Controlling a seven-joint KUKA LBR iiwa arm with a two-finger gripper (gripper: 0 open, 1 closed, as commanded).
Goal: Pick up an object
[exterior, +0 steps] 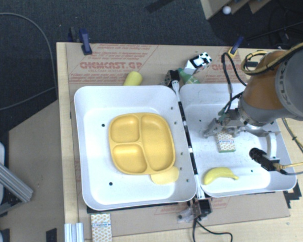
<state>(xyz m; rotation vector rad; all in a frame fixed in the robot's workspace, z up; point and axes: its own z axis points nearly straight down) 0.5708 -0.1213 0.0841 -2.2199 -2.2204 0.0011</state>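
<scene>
Banana (219, 175) near front rim (right bin (204, 105)); claw (223, 130) spread open over small sponge (225, 143).

Arm (288, 84): bulky grey casing with a broad orange band (260, 92) above the wrist. Black and yellow cables (252, 62) run along it. Gripper (219, 128): small, grey metal, slim fingers.

Objects in the right bin
A small pale patterned packet (225, 143) lies flat mid-bin; a yellow banana (218, 175) lies on its side near the front wall, curve upward.
</scene>
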